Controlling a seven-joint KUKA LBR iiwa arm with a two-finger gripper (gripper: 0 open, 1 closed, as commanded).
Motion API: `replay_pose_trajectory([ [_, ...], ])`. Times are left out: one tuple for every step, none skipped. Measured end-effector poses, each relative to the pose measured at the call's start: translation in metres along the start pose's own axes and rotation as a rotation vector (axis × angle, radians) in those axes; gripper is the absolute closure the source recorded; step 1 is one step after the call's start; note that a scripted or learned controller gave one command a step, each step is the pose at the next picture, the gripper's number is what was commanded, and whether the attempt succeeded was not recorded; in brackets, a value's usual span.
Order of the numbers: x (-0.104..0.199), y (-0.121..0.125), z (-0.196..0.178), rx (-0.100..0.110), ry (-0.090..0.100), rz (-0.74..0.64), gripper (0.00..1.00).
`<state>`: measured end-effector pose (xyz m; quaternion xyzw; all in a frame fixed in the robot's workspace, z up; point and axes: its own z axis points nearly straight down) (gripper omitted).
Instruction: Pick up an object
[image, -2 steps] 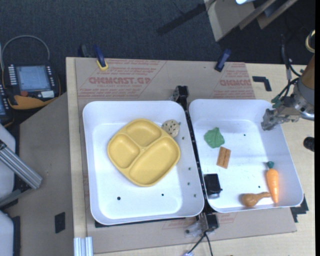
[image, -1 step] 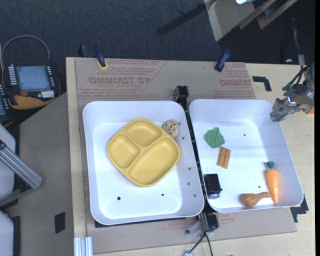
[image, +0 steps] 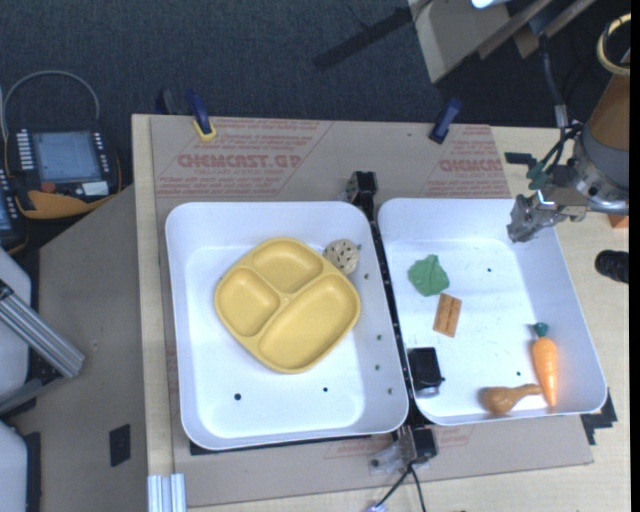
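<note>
- Nearest the camera, the front of the right bin (image: 575, 300) has a chicken drumstick (image: 508, 398) lying just beside a carrot (image: 545, 366), with a small black block (image: 424, 367) off to their left near the divider.
- A bit further in, an orange-brown cracker piece (image: 447, 314) sits right below a green leafy thing (image: 429, 275). Close together, can't tell if they touch.
- Left bin (image: 190, 300) holds a yellow divided plate (image: 288, 302), with a speckled cookie (image: 342, 255) at its far edge.
- Furthest back, the gripper (image: 527, 222) hangs over the right bin's far right corner, nothing between its fingers. It's too small and blurry to say how wide they stand.
- So I'd call this the approach step, no pick made yet. The next move probably means choosing a target (the leaf and cracker look closest), coming over it and dropping straight down. The carrot sits near the bin wall, which might be awkward.
</note>
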<state>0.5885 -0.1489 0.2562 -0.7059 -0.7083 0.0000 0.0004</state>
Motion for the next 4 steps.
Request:
replay_pose_trajectory([
  [0.050,0.015,-0.005,-0.003,0.000,-0.001,1.00],
  [0.100,0.034,0.011,-0.003,-0.001,0.000,1.00],
  [0.146,0.053,0.013,-0.004,-0.001,0.001,1.00],
  [0.199,0.058,0.009,-0.004,0.000,0.000,1.00],
])
